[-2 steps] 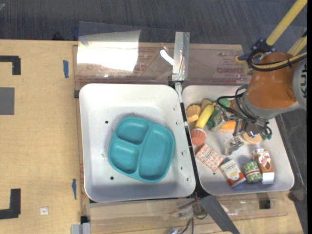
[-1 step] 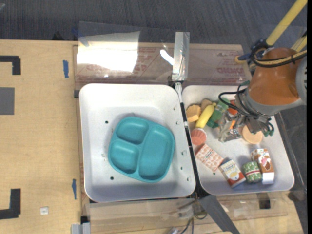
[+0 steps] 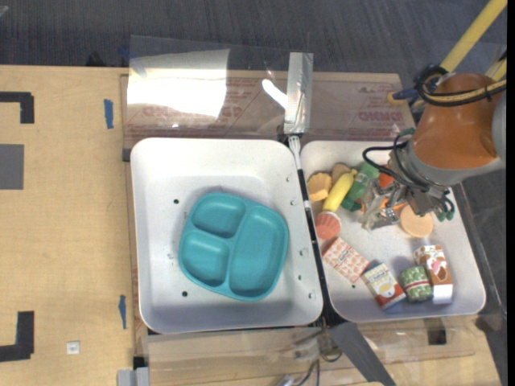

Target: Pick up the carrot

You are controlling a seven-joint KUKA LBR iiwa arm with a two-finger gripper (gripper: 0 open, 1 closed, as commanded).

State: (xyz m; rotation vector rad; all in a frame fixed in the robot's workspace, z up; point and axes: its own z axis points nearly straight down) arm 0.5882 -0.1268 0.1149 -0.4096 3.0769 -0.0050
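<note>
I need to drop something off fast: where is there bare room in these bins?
Left bin: bare white floor rings the teal divided plate, widest along its far edge. Right bin: crowded; toy food clusters beneath the gripper and along the near edge.

Orange carrot [image 3: 389,208] among right-bin clutter, partly hidden

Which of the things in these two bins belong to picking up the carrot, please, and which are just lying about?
Belong to the job:
- gripper, down among the toy food in the right bin
- carrot, a small orange piece by the gripper, partly hidden

Just lying about:
- teal divided plate
- yellow corn
- small cartons
- round tan slice
</note>
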